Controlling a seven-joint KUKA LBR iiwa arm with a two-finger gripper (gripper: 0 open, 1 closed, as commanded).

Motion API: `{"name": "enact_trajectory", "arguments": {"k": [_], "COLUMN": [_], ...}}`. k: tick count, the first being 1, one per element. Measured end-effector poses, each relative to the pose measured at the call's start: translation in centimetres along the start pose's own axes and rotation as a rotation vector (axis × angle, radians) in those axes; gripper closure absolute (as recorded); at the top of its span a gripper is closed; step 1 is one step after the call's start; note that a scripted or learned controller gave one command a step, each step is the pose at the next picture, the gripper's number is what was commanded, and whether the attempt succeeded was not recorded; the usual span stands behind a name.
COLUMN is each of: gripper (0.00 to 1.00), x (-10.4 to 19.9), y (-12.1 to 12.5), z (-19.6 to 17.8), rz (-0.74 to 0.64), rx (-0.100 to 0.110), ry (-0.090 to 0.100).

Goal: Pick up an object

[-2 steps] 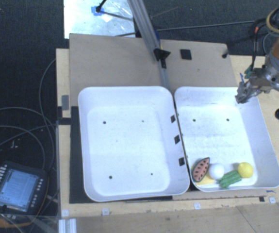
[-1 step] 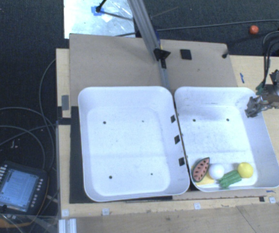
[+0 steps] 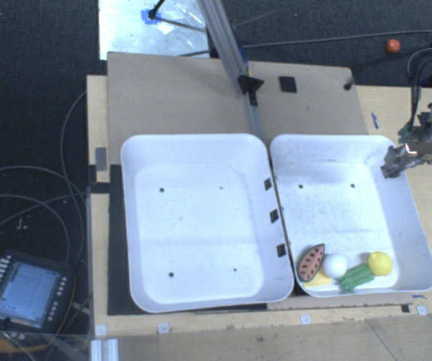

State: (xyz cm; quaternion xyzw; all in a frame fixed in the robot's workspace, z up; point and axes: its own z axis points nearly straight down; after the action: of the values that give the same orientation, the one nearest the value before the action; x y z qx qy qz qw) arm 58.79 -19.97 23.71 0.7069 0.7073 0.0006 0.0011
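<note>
Here, tool (image 3: 397, 162) over right bin's (image 3: 336, 194) far-right rim; toys (image 3: 343, 265) along near edge

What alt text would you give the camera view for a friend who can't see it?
A robot gripper hangs over the right bin's far right rim, while small toys, a watermelon slice, white ball, green piece and yellow ball, cluster along its near edge. The left bin sits alongside.
</note>
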Motion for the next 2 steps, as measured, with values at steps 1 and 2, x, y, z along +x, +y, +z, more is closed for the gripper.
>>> {"name": "enact_trajectory", "arguments": {"k": [1, 2], "gripper": [1.00, 1.00], "x": [1.1, 2.1], "y": [2.4, -1.0], "z": [-0.3, -0.7], "rz": [-0.001, 0.001], "rx": [0.000, 0.002], "ry": [0.000, 0.001]}}
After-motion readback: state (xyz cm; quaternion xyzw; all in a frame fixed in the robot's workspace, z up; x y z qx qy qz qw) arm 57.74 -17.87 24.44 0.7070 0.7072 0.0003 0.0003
